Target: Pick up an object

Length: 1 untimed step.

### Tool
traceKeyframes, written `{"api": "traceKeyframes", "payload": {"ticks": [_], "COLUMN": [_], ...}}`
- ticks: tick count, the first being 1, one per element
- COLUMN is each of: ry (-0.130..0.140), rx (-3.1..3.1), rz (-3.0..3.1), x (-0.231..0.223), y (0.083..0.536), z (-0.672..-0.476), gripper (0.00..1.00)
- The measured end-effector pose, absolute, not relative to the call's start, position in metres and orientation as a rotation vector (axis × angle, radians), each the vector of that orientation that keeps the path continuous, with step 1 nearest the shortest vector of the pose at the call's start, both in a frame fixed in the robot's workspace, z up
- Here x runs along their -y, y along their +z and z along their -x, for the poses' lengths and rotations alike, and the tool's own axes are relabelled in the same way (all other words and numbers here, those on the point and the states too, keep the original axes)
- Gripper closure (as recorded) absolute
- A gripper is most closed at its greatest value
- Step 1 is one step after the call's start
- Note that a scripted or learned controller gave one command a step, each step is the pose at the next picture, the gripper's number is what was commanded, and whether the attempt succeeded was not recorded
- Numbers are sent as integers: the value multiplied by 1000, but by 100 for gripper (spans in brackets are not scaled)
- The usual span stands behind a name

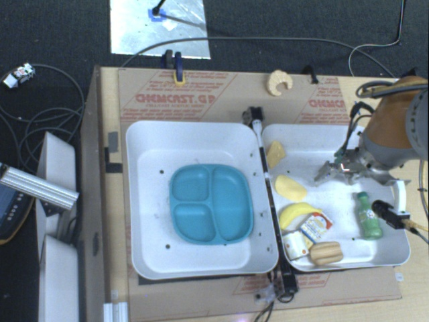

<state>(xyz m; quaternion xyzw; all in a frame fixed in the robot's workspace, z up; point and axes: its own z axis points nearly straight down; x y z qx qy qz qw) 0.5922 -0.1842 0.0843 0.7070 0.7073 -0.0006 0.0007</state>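
The hand (333, 172) hangs low over the right bin (402, 250), at three o'clock; whether its fingers are spread, I cannot tell; the arm (395, 123) is cut off

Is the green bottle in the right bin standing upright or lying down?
Lying down. The green bottle rests on its side on the right bin floor, white cap toward the bin's far side, apart from the gripper.
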Motion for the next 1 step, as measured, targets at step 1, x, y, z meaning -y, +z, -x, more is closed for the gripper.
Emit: {"api": "traceKeyframes", "payload": {"ticks": [1], "ry": [4], "rx": [-2222], "rz": [-2212], "x": [207], "y": [155], "z": [-659], "gripper": [0]}}
